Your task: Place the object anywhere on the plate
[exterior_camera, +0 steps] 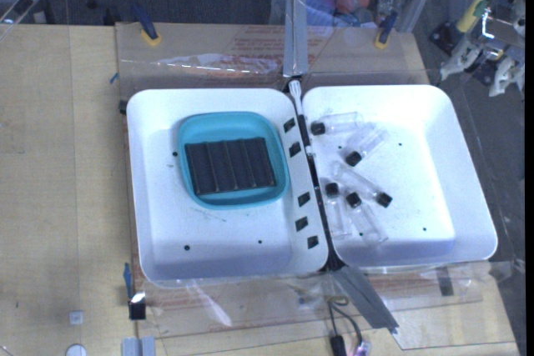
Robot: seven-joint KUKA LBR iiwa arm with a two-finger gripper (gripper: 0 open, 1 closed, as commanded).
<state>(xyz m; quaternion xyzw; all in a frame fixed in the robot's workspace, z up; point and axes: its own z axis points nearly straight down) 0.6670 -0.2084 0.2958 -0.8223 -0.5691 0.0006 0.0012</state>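
Fingers of the gripper: you cannot tell open or shut. Clear black-capped vials [355, 156] lie at 3 o'clock of the teal plate [190, 133]. Light, slippery, likely fragile; grip one mid-barrel, gently.

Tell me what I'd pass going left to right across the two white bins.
Left shallow white bin → square turquoise plate holding a dark ribbed rectangular block → divider with black clips → right shallow white bin with clear black-capped vials.
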